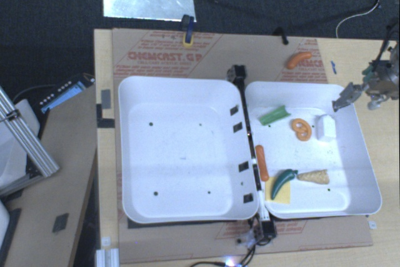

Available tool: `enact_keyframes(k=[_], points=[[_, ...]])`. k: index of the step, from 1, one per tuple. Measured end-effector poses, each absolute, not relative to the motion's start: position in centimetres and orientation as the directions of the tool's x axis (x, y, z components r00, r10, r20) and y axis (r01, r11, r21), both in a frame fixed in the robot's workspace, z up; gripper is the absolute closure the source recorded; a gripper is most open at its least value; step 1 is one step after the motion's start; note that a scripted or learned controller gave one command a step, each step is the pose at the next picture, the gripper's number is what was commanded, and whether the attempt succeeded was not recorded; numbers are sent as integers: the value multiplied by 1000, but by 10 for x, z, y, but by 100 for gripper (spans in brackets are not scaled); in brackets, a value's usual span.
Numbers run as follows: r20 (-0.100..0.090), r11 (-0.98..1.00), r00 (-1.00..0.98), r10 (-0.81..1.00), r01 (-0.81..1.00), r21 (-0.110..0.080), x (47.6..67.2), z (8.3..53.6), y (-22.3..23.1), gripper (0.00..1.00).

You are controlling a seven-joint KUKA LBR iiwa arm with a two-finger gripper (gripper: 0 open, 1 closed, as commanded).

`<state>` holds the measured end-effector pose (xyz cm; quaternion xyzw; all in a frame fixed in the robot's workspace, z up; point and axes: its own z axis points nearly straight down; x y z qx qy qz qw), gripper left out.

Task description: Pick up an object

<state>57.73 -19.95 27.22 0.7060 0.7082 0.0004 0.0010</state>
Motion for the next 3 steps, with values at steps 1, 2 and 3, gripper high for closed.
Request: enact_keyframes(k=[1, 2, 3], points=[[7, 12, -12, 1000, 1000, -10, 520, 200, -87, 0], [-1, -2, 2, 1000, 1000, -2, 517, 109, -147, 0], [1, 12, -12, 1000, 1000, 9, 554, 189, -53, 0]])
